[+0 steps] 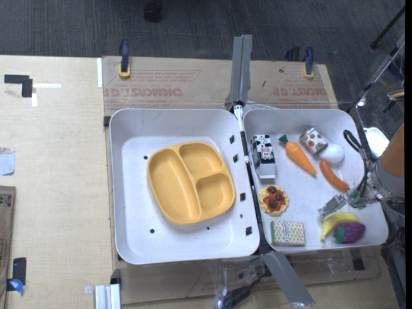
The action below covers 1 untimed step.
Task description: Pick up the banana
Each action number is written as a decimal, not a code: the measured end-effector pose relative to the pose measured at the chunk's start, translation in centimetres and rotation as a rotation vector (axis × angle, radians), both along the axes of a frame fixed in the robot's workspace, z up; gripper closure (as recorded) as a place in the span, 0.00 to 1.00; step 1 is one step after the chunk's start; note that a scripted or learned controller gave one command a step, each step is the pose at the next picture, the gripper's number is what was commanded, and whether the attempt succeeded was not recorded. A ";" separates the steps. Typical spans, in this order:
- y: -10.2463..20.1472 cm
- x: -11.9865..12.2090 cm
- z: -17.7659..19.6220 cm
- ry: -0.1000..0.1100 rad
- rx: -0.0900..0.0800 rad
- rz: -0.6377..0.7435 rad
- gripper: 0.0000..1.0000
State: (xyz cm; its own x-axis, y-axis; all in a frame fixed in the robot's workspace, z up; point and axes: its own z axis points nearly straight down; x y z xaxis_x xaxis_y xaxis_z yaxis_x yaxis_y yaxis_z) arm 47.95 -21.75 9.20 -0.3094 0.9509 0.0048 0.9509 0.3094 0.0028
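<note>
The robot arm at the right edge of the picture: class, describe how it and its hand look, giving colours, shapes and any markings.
The arm comes in as a thick grey rounded body with an orange band at the picture's edge. Its hand is slim, of shiny silver-grey metal, with dark joints. A thin black cable loops above it. No markings can be made out.
</note>
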 end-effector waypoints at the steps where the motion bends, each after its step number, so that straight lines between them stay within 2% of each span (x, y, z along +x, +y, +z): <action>1: 0.5 -0.1 1.5 0.000 -0.006 -0.060 0.00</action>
State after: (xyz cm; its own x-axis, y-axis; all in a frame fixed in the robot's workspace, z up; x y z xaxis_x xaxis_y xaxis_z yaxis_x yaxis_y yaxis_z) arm 47.80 -21.22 10.68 -0.2520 0.9677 -0.0008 0.9677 0.2520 0.0009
